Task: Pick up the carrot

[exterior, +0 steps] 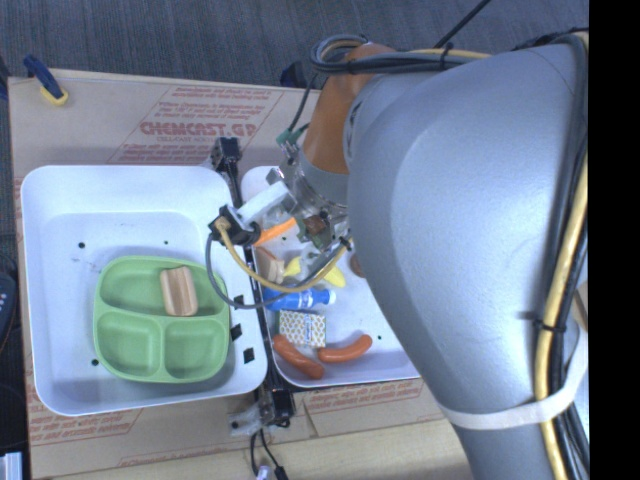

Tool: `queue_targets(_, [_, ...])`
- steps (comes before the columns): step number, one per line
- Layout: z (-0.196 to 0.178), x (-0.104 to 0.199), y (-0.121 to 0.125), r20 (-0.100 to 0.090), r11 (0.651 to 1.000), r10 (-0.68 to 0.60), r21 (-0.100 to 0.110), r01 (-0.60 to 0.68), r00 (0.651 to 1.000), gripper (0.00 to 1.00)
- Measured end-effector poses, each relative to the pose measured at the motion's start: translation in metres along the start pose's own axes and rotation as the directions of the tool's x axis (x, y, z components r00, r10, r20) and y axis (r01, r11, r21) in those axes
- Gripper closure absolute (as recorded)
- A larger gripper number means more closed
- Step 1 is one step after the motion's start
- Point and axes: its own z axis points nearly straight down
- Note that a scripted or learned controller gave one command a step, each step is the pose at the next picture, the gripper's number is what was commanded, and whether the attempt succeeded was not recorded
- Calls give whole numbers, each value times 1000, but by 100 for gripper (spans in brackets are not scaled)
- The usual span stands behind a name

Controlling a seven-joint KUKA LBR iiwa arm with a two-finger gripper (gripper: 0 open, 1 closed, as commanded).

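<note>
The carrot (277, 231) is a short orange stick near the left wall of the right bin (390, 366), pointing up and to the right. Its right end runs under the gripper (308, 224), which hangs over the upper left part of that bin below the orange wrist band (328, 128). From this angle I cannot make out whether the carrot is gripped or only lies beside the gripper. The big grey arm hides most of the right bin.
Below the carrot lie a yellow piece (292, 266), a blue tube (297, 298), a checkered packet (302, 326) and two sausages (298, 358) (346, 347). The left bin (50, 208) holds a green divided tray (130, 343) with a tan block (179, 291). A yellow-black cable (230, 253) loops over the bins' divide.
</note>
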Motion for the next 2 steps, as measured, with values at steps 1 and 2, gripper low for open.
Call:
queue_targets(1, [-1,57,20,-3,987,159,-3,-159,987,0])
queue_targets(2, [0,-9,-16,-1,1000,22,0,-22,1000,0])
